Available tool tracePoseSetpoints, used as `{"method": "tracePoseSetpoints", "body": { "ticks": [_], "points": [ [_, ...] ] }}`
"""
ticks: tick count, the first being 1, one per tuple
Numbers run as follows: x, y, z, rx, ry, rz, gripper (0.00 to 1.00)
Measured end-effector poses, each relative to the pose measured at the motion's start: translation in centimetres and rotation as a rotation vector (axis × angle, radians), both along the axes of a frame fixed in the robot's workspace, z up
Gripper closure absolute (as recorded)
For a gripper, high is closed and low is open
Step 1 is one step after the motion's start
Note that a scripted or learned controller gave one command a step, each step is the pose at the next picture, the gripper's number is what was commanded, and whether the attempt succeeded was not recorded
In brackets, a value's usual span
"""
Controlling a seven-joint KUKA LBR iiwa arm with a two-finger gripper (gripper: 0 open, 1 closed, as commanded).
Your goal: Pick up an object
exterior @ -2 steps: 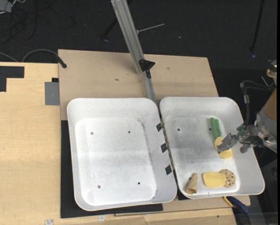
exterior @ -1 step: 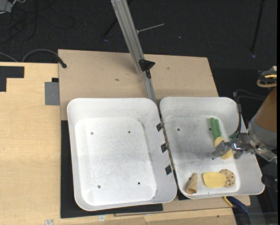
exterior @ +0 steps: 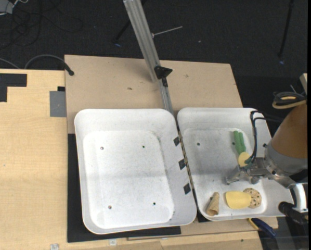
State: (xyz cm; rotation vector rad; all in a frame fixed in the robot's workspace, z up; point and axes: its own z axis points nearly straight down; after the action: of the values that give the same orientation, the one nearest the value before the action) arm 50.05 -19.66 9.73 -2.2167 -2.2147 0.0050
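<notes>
The right bin (exterior: 212,114) holds several small objects. A green stick (exterior: 238,139) lies toward its back right, with a small yellow piece (exterior: 243,159) just below it. Along the front wall lie a tan cone (exterior: 213,203), a yellow wedge (exterior: 236,200) and a round cookie (exterior: 253,197). My gripper (exterior: 238,176) reaches in from the right and sits low in the bin, just in front of the small yellow piece and above the wedge and cookie. The grey arm with its orange band (exterior: 293,134) hides the bin's right edge.
The left bin (exterior: 93,120) lies beside the right one, with black clips (exterior: 180,163) along the shared edge. A slanted aluminium rail (exterior: 145,40) rises behind the bins. Black cables (exterior: 255,124) hang from the wrist over the right bin.
</notes>
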Motion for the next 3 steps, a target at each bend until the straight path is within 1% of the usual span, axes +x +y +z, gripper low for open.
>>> {"method": "tracePoseSetpoints", "body": {
  "ticks": [1,2,3],
  "points": [
    [0.0,-0.2,1.3,-0.001,-0.003,-0.006,1.0],
    [0.1,-1.1,7.2,-0.005,-0.011,-0.004,1.0],
    [0.2,-1.1,11.4,-0.004,-0.01,0.002,1.0]
  ]
}}
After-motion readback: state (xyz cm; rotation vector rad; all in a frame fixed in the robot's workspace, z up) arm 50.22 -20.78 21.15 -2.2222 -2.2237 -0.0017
